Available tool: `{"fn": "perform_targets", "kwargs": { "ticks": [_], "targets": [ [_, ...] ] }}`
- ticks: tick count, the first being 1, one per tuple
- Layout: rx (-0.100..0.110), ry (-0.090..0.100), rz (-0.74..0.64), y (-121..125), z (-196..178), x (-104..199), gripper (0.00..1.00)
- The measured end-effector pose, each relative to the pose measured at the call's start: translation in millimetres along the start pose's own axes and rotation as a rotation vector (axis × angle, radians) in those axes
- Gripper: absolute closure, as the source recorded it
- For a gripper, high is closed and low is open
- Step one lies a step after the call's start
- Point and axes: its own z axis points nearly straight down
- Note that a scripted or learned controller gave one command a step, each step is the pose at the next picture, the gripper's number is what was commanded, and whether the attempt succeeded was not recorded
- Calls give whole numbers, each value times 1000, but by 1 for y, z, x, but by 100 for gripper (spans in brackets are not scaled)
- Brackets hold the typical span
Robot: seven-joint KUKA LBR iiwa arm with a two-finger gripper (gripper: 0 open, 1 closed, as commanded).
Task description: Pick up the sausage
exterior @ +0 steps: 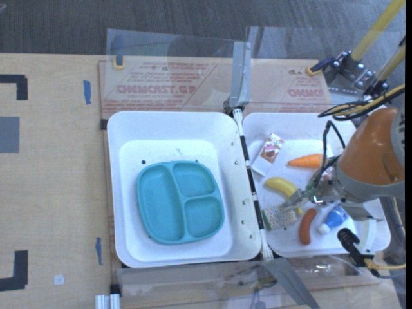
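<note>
Item under inspection: one short, reddish-brown sausage (pixel 307 226), smooth-skinned with rounded ends, apparently a toy piece. It lies flat on the floor of the right-hand shallow white bin (pixel 380 240), in the near part of that bin, close to the front rim. Its long axis runs nearly front to back, the far end tilted slightly to the right. The far end sits just below the arm's wrist. Nothing grips it; it rests on the bin floor, whole and undamaged.
</note>
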Motion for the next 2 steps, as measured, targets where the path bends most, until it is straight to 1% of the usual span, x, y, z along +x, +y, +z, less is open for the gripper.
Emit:
{"fn": "perform_targets", "kwargs": {
  "ticks": [1,2],
  "targets": [
    [2,4,3,0,-9,0,100],
    [2,4,3,0,-9,0,0]
  ]
}}
